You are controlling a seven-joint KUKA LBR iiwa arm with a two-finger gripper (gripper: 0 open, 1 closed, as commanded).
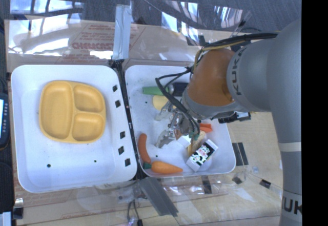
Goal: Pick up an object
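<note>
Shows the claw [170, 130] low inside the right bin [141, 112], under the orange band [207, 84] of the grey arm [266, 76]. Cannot tell the opening of the claw, wide or narrow, since metal parts and cables overlap there. Cannot tell either about any thing held in it.

Around the claw, several loose things, all in this same bin. Just above the claw, a pale yellow piece [160, 102], and a little further above, a green stick [154, 90]. Below and toward the view's left of the claw, near it, a red-orange sausage [143, 148] lying along the bin wall. Directly below the claw, an orange carrot [165, 167], its left end close to the sausage's lower end. Below and toward the view's right of the claw, a small box with black and white cow spots [201, 155], tilted. Just right of the claw, a small orange piece [205, 128].

Well apart from the claw, toward the view's left, a yellow divided plate [73, 111] in the left bin [31, 168]. Both bins side by side on the counter [256, 132].
</note>
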